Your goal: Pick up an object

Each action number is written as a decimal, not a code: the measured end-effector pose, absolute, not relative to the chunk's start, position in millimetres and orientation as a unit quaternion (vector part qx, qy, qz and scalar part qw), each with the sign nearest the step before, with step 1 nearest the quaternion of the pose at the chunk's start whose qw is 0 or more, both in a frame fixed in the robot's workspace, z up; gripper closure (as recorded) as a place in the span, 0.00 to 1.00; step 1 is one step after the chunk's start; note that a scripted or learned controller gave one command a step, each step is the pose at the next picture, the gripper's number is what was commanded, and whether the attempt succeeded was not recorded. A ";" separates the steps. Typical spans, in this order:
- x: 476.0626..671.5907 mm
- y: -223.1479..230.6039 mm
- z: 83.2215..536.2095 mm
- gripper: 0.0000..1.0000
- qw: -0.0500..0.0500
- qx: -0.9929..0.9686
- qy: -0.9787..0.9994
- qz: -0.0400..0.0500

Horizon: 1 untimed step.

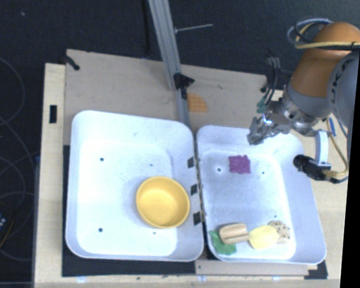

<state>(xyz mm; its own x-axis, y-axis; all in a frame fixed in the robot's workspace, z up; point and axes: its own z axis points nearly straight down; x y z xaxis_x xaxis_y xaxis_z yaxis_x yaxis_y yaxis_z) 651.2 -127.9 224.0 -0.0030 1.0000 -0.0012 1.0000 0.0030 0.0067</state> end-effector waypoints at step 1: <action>642.0 -81.5 219.8 1.00 0.000 0.705 0.709 0.000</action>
